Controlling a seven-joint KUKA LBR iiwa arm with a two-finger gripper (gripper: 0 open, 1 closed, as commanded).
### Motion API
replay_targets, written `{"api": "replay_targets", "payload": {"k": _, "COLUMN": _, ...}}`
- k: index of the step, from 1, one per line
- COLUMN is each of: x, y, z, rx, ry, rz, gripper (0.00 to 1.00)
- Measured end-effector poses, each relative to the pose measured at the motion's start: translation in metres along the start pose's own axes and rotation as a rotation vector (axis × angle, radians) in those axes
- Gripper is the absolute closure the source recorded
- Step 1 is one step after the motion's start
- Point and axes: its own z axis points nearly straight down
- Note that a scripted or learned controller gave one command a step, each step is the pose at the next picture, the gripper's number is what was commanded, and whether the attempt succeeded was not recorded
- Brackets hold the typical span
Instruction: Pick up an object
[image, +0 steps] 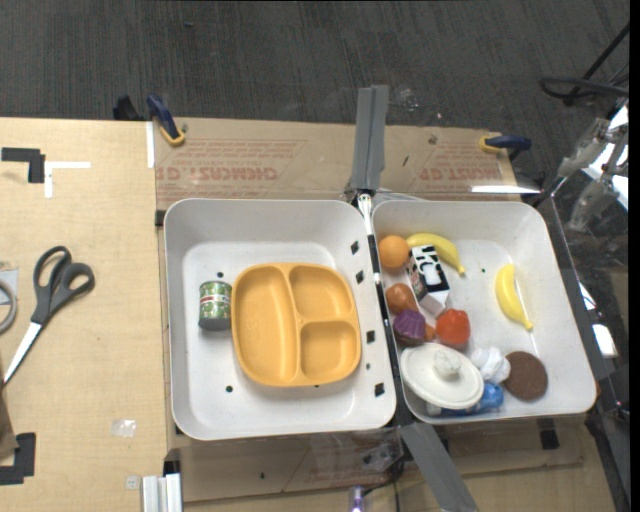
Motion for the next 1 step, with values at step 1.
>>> {"api": "replay_targets", "payload": {"k": 1, "x": -0.0040, "y": 0.0676, "z": 0.1099, "rx": -0.001, "ry": 0.002, "rz": 0.068, "gripper": 0.00}}
